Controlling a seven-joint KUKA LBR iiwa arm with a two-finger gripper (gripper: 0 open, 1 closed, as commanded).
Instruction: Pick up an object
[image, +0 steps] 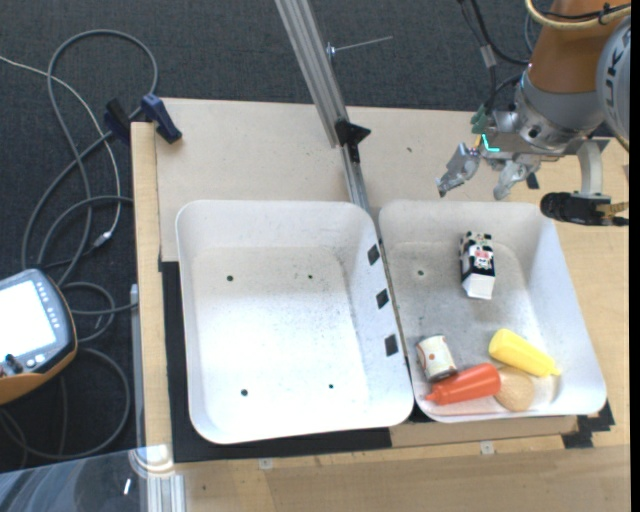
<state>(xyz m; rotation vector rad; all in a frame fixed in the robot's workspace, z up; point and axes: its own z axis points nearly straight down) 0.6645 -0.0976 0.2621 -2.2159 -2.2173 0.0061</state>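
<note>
The small can (436, 357) lies farthest from the pincer (484, 178), low and slightly leftward; the orange carrot (463, 385) and yellow corn cob (521, 352) lie beyond it. Nearest is the black-and-white carton (477, 265) — almost straight below the pincer, long axis pointing toward it. The pincer hangs spread apart, holding nothing, over the right bin's (560, 280) far rim.

Pincer (487, 176) spread, holding nothing, above right bin (560, 290) far rim.
</note>
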